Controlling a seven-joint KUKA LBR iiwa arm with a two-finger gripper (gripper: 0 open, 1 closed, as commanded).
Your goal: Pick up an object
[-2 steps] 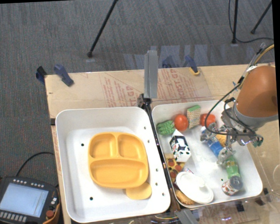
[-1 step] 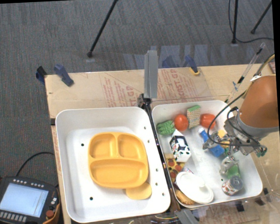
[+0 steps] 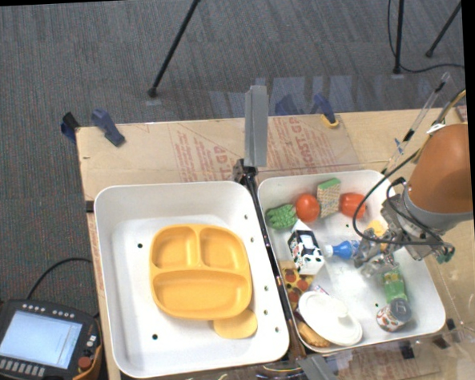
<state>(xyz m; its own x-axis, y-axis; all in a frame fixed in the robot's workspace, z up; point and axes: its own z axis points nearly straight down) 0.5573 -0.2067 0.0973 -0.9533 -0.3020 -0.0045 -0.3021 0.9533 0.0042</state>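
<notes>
My gripper (image 3: 375,255) hangs low over the right bin (image 3: 433,290), on the arm with the orange band (image 3: 445,168) that comes in from the right. Just left of it lies a small blue and white bottle (image 3: 343,250), close to or touching it. Below it lies a green can (image 3: 394,286). A cow-patterned carton (image 3: 305,252) stands further left. At the back of the bin sit a green toy (image 3: 282,216), a red tomato (image 3: 307,207), a tan and green cube (image 3: 329,195) and a red ball (image 3: 351,204).
A white lid or bowl (image 3: 329,317), a pizza slice (image 3: 294,280) and a cookie (image 3: 310,334) lie at the right bin's front. The left bin (image 3: 120,232) holds a yellow divided plate (image 3: 201,272) and a yellow disc (image 3: 236,326). A grey post (image 3: 256,132) stands between the bins.
</notes>
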